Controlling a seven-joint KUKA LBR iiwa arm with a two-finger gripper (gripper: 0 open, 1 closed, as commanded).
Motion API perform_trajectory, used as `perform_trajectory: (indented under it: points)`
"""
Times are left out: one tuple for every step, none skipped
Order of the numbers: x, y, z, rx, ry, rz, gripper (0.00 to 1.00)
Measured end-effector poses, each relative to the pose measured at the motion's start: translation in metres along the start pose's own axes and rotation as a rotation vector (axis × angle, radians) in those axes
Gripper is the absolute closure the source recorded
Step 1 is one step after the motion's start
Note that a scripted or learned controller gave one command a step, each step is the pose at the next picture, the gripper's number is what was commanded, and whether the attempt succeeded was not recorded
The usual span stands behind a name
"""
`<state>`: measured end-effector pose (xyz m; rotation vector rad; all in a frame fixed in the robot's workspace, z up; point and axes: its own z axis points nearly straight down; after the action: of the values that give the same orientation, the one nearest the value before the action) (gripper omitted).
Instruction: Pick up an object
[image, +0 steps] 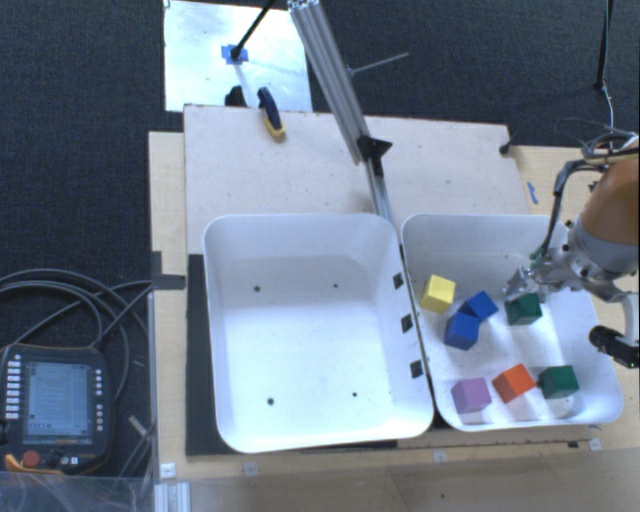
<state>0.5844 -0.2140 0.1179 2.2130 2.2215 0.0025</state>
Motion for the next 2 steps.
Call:
perform_trajectory:
  points:
    - [-0.009, 0.008, -0.051, -0.001, 0.0, 0.0, 1.0]
    - [-0.012, 0.005, -0.114, -0.003, -0.001, 0.0, 1.0]
